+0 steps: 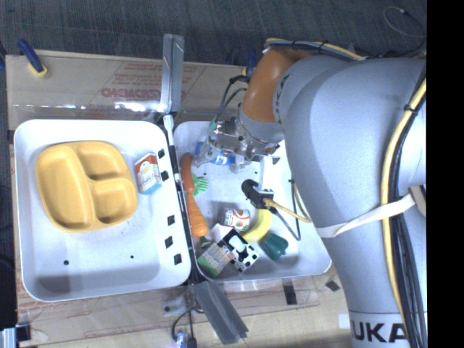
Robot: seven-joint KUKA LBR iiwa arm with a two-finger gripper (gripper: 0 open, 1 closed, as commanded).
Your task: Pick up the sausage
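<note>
Nearest the lens, grey bulk of the arm [348, 158], with its orange band, reaching in across the right bin [308, 263]. Gripper [221, 149] down at the far end of that bin, tangled in wrist hardware and cables; cannot tell whether spread or closed, and cannot make out anything clamped in it. Sausage [186, 170] just beside the gripper, on the side toward the dividing wall, reddish-brown, lying lengthwise along that wall and seemingly pressed up against it. End to end with it, on the nearer side of the gripper, an orange carrot [197, 220], its green top [201, 185] near the sausage's end. Also just beside the gripper, a small blue item [221, 159], too blurred to name. Farther toward the camera from the gripper, a clutter of banana [258, 228], small can [235, 217], dark green piece [274, 246] and a checkered box [240, 251]. Well apart from the gripper, past the wall, in the left bin [43, 267], a yellow divided tray [87, 183] and a little carton [148, 174]. Judged as the approach step, grasp not yet secured. Likely trouble: no room between sausage and wall, hence a jam on the rim or a push that rolls the sausage away; closing too far toward the camera and catching the carrot or its top instead; a smooth round sausage squirting out under a pinch; the blue item dragged along.
</note>
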